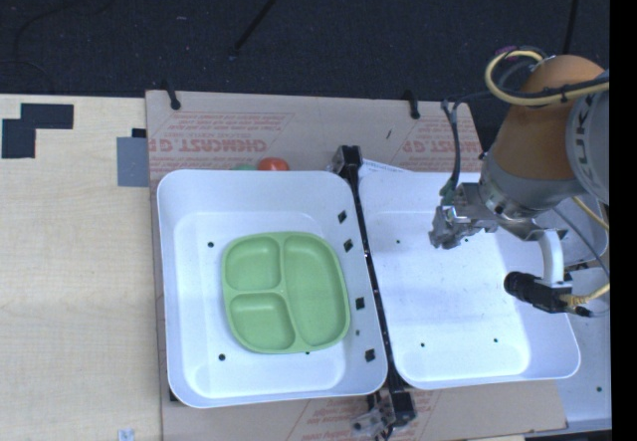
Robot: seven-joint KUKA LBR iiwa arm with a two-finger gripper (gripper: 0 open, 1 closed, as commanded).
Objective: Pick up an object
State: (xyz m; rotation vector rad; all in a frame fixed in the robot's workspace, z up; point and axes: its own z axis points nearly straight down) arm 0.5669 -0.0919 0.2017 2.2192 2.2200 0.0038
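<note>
In the left bin, green divided plate [286, 292], well apart from gripper [450, 228] over right bin, grip state unclear

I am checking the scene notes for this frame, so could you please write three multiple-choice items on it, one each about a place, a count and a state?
1. Where does the green tray lie?
A. in the left bin
B. in the right bin
C. on the cardboard

2. How many compartments has the tray?
A. two
B. three
C. five

3. How does the tray sit?
A. flat, open side up
B. upside down
C. propped on the bin wall

Answers: 1 A, it rests on the floor of the left bin. 2 B, ridges part it into three wells. 3 A, its wells face the camera.

The pincer is over the right bin.
</note>
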